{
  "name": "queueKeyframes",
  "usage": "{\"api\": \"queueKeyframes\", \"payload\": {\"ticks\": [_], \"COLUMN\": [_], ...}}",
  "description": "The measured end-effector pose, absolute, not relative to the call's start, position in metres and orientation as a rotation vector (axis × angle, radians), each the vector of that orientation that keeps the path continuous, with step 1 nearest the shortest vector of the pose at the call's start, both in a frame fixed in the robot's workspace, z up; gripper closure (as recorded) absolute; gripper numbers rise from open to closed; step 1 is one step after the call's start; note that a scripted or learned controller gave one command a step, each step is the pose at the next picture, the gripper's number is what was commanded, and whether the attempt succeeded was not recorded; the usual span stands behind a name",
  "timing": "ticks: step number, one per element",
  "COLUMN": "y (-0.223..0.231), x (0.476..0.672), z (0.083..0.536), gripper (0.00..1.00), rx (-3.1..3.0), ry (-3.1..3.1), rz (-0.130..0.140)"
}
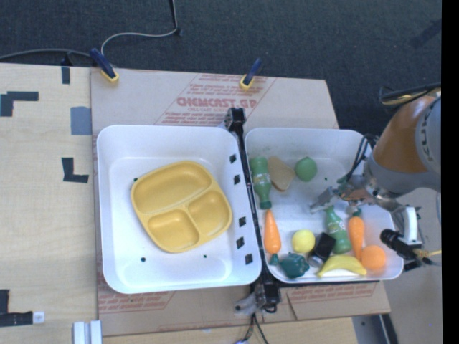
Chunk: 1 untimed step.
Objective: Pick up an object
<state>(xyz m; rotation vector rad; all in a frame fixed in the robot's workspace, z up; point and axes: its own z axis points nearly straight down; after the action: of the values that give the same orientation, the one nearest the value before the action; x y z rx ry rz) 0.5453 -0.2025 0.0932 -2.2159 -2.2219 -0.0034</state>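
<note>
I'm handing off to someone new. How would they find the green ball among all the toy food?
Look in the right bin, the one crowded with toy food, not the one holding the yellow tray. Near its far wall, beside a tan wedge, sits the green ball. It is the only round green item; the green bottle is long.

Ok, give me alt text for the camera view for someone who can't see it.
The arm's tool hangs low over the right bin, which holds toy food: carrots, a banana, a green ball and a lemon. The left bin holds a yellow divided tray.
</note>
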Motion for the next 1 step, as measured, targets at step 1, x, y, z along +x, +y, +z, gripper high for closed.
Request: {"api": "queueKeyframes", "payload": {"ticks": [1], "y": [-0.2029], "x": [0.5451], "z": [0.1022], "gripper": [1.00], "rx": [-2.217], "ry": [-2.222], "rz": [-0.001]}}
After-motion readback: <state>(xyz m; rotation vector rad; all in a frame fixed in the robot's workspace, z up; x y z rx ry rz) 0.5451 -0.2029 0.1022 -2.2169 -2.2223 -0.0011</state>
